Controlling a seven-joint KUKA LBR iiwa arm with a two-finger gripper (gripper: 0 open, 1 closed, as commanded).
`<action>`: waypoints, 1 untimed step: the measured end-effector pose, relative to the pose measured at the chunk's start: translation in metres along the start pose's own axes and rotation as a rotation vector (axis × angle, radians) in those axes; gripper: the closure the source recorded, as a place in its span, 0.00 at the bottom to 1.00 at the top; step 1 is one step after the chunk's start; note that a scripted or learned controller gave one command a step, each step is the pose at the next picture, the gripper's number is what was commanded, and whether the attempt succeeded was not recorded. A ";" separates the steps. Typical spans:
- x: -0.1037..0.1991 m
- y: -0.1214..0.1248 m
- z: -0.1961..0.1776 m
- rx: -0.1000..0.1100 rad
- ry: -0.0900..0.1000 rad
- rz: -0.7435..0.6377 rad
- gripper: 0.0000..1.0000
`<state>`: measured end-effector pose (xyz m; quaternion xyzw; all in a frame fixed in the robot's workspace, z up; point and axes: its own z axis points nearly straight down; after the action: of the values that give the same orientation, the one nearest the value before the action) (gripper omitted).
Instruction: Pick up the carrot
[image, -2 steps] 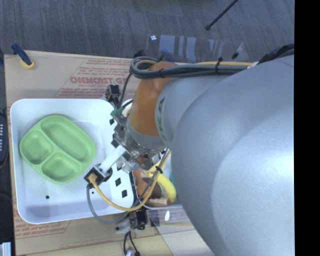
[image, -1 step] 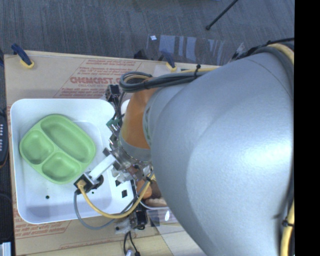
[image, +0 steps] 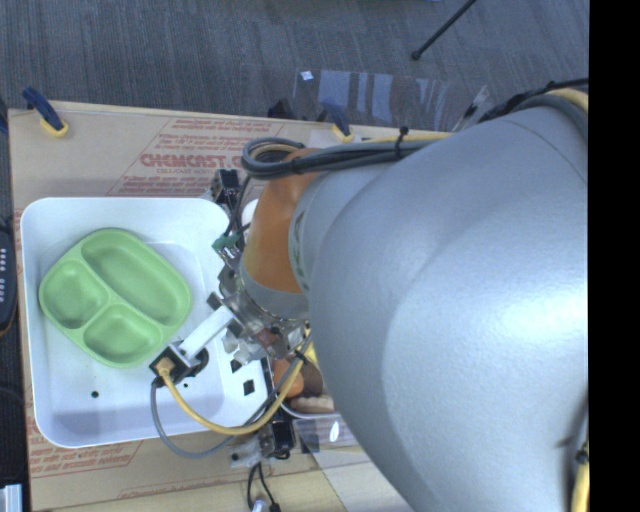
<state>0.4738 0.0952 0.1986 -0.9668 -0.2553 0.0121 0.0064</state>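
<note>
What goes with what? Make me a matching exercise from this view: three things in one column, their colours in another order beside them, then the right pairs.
Things:
1. divided plate
2. band above the arm's wrist
3. left bin

Colours:
A. white
B. green
C. orange

Pairs: 1-B, 2-C, 3-A.

The divided plate lies in the left bin, and the arm reaches in from the right, covering much of the other bin.
</note>
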 end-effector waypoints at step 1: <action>0.001 -0.001 -0.009 0.008 -0.006 -0.016 1.00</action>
<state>0.4739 0.0967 0.2075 -0.9646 -0.2632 0.0162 0.0095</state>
